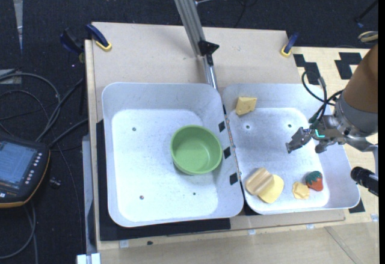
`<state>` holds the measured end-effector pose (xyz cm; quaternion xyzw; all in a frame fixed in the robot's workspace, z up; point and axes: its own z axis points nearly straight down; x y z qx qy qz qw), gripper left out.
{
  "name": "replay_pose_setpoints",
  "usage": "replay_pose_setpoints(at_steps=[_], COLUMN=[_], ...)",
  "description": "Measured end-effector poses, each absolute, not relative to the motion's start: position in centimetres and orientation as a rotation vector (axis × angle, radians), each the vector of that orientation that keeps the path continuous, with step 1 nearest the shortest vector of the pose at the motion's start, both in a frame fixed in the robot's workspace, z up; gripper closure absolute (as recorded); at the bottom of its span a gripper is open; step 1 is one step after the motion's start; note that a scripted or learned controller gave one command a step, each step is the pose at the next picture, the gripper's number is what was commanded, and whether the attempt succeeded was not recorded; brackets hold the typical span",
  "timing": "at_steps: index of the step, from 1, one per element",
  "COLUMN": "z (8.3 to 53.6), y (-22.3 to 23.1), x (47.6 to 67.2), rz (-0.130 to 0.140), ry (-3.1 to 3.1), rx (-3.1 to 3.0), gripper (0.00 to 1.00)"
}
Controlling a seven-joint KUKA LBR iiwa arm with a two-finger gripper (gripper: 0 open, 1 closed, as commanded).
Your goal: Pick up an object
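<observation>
1. Overhead, reached in from the right with the grey arm (361, 97), orange band above the wrist, over the right bin (283, 118).
2. Hung the gripper (302, 141) above that bin's right half, fingers spread apart, nothing between them.
3. Lay in the right bin, all apart from the gripper: a yellow wedge (245, 105) near the bin's far left corner; a pale yellow block (264, 184) at the bin's near edge; a small yellow piece (301, 190) just right of that block; a red and green toy (314, 181) touching or just beside that small piece, toward the bin's near right corner.
4. Sat in the left bin (138, 136), well left of the right bin's contents: a green bowl (195, 149), upright, close to the shared edge between the bins.
</observation>
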<state>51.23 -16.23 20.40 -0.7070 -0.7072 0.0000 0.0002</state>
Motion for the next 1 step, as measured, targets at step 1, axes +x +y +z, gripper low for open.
replay_pose_setpoints(at_steps=[1], z=[20.39], y=[-16.23], x=[51.23], rz=[0.000], ry=[-2.222], rx=[-2.221], gripper=[0.00])
